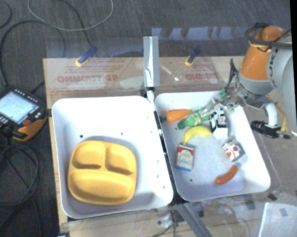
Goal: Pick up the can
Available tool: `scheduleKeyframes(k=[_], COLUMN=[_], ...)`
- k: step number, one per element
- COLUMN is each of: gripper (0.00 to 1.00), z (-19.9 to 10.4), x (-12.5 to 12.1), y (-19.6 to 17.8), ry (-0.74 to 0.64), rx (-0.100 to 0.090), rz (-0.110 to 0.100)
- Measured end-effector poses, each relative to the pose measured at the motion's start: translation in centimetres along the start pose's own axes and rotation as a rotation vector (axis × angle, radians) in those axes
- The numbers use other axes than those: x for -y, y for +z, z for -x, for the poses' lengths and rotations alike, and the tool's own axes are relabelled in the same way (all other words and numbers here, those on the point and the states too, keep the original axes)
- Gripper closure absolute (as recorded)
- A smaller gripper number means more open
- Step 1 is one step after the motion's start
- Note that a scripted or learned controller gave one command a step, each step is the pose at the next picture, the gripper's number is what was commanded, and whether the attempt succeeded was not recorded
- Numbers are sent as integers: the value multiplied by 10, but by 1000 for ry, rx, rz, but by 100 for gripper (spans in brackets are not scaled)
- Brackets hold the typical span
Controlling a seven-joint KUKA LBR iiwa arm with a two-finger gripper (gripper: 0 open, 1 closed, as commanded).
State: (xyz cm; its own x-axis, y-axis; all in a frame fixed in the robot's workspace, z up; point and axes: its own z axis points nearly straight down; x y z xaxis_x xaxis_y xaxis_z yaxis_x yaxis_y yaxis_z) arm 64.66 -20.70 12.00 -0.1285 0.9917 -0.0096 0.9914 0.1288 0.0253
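As things lie now: the pick is not made; the can is in the bin and nothing shows it lifted.
Arm: the grey arm with the orange band (259, 58) reaches in from the right and ends over the far part of the right-hand shallow white bin (260, 181).
Gripper: the two-finger gripper (218, 118) sits low among the clutter at the far end, just beside the green plastic bottle (196, 118) and above the yellow rounded fruit (197, 133).
Pincer state: cannot be told; the tip is small and dark against the objects around it.
Can: the small red-and-white can (232, 150) lies tilted on the bin floor near the right wall, on the camera side of the gripper and apart from it.
Neighbours of can: the orange-brown sausage-shaped piece (226, 175) is near it on the camera side; the red-and-blue small carton (185, 157) is well off to its left.
Other bin: the left-hand white bin (63, 113) holds a yellow compartment tray (102, 171).
Done: at most an approach into the correct bin.
Left: bring the gripper over the can, close on it and lift.
Risk, as judged: the can's tilt and the nearby wall may make the grasp awkward.
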Motion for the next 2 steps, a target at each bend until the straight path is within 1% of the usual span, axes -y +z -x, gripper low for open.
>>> scheduleKeyframes(k=[1,2], gripper=[0,100], z=[-8,-8], x=[-9,-12], y=[9,-3], ry=[212,211], rx=[-3,3], rz=[16,23])
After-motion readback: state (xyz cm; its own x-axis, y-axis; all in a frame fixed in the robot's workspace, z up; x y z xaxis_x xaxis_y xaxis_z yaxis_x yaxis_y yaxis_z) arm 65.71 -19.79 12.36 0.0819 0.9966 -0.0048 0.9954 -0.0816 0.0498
